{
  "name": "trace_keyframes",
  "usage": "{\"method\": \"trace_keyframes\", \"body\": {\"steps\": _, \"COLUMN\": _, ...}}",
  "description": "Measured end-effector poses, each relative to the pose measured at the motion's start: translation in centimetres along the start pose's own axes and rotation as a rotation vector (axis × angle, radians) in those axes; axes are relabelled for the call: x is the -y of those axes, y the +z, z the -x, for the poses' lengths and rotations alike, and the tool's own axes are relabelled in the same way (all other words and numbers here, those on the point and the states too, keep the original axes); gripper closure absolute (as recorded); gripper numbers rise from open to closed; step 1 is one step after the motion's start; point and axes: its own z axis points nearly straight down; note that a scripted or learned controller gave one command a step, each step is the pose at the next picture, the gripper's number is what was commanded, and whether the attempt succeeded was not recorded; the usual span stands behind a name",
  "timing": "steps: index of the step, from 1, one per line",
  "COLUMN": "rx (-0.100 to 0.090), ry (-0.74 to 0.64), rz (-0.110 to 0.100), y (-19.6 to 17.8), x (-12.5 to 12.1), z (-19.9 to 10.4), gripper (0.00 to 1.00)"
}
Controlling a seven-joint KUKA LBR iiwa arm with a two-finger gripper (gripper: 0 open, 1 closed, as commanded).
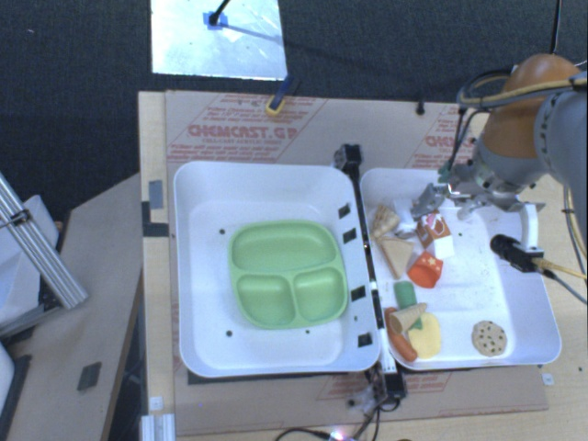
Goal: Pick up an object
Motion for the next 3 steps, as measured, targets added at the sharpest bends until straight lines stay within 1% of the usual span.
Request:
{"method": "trace_keyframes", "body": {"steps": 1, "rx": 0.003, "ry": -0.001, "rz": 0.019, "y": 2.8, "x": -0.6, "z": 0.1, "gripper": 0.0}}
{"method": "trace_keyframes", "body": {"steps": 2, "rx": 0.008, "ry": 0.001, "rz": 0.024, "y": 1.8, "x": -0.6, "z": 0.3, "gripper": 1.0}}
{"method": "trace_keyframes", "body": {"steps": 3, "rx": 0.001, "ry": 0.002, "rz": 0.006, "y": -2.6, "x": -0.2, "z": 0.5, "gripper": 1.0}}
